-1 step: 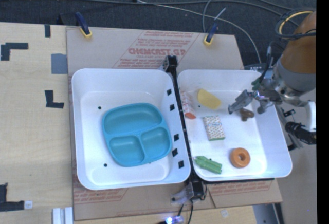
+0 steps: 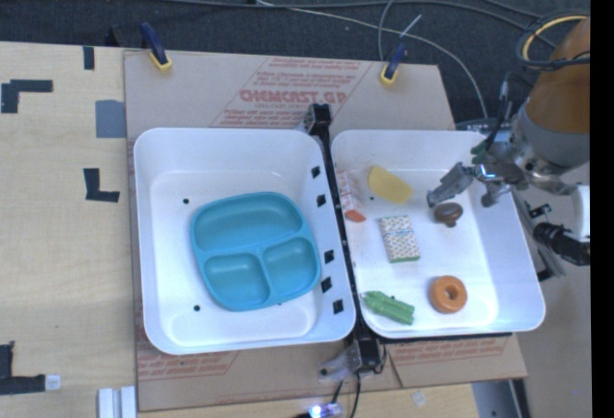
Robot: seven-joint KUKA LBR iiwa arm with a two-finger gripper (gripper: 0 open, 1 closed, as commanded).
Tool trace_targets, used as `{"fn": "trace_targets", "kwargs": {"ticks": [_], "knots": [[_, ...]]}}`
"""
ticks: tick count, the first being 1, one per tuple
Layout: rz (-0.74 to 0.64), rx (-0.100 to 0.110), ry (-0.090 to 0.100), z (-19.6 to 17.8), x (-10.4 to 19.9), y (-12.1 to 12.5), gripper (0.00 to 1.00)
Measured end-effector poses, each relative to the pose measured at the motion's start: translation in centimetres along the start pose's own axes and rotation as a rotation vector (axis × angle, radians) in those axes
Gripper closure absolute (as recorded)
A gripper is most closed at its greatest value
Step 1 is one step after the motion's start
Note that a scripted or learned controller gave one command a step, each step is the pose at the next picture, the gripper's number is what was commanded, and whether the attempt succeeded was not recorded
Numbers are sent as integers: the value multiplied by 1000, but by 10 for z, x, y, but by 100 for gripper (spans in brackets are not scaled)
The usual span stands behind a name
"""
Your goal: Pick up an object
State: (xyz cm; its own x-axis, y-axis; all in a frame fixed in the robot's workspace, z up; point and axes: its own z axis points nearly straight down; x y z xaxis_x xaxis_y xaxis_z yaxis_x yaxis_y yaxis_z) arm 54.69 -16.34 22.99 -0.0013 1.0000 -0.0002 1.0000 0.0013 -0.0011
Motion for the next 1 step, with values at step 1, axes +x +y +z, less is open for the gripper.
{"fn": "trace_targets", "kwargs": {"ticks": [1], "knots": [[0, 7, 1, 65, 3, -3, 0]]}}
